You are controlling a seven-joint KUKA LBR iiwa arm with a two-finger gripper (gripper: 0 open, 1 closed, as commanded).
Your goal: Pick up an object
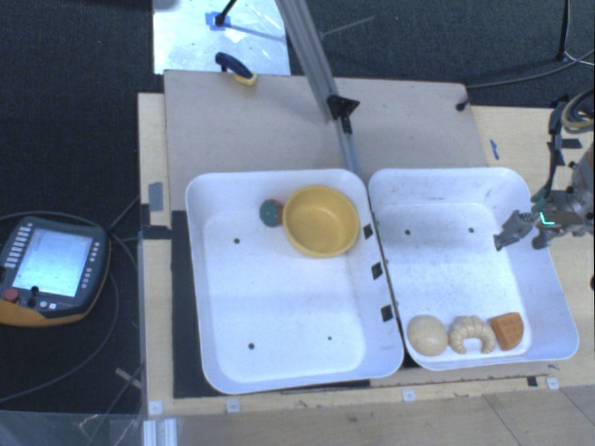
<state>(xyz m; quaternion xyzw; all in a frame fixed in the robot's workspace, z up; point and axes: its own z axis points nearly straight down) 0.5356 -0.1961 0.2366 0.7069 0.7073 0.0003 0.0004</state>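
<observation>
So far I am only approaching: my gripper [517, 230] hangs over the right white bin's [446, 277] right rim, fingers apart and empty. Along its near wall lie a pale round bun [428, 334], a curled croissant-like piece [471, 334] and an orange block [507, 330]; I judge I must travel there and descend.

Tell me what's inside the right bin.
Three things lie in a row along the near edge of the right bin: a pale egg-shaped item, a croissant and an orange-brown chunk. The gripper hovers at its right rim, covering little.
</observation>
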